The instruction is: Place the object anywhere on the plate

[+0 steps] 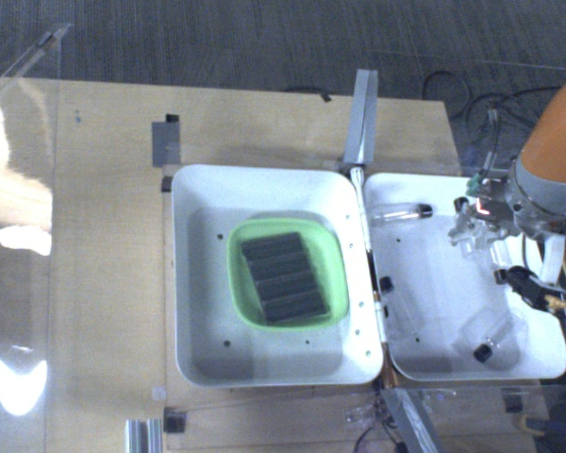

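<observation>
floor (217, 17): dark grey carpet | bench (85, 328): pale wood, window glare

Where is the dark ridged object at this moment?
The dark ridged object lies on the green plate, inside the left bin in the camera view.

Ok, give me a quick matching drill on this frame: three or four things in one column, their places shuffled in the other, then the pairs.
Things:
1. square light-green plastic plate
2. dark grey ribbed rectangular block
3. clear plastic tube with a dark cap
4. grey arm's two-finger gripper

Places:
A. lying on the plate
B. near the front corner of the right bin
C. floor of the left white bin
D. over the right bin's far side

Pairs: 1-C, 2-A, 3-B, 4-D
</observation>
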Robot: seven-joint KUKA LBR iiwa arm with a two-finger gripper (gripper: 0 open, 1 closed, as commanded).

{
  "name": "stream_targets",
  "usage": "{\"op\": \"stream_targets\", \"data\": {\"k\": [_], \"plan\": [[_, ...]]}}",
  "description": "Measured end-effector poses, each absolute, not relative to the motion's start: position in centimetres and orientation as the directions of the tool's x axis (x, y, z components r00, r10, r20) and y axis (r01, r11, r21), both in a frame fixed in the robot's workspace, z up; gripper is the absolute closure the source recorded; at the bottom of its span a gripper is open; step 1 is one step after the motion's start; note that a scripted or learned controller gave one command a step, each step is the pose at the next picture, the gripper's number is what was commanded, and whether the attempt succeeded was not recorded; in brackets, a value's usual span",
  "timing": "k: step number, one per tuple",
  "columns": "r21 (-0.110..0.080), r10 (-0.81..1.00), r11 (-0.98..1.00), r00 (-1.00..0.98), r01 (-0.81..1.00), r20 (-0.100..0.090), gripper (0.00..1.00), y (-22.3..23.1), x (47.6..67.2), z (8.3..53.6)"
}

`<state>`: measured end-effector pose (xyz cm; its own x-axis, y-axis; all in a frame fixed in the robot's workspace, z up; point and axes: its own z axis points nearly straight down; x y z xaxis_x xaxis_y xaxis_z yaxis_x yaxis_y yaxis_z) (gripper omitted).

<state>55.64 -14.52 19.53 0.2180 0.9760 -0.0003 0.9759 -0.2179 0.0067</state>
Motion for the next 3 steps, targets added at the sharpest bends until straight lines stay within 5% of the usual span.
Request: {"op": "stream_targets", "data": {"k": [1,2,3], "plan": [[0.007,0.976,-0.218,0.218,0.976,0.000,0.00,-14.5,55.6,19.5],[0.010,0.976,-0.218,0.218,0.976,-0.001,0.00,-19.3,53.9,28.0],[0.015,0.991,-0.135,0.135,0.991,-0.004,0.00,-19.6,50.7,43.6]]}}
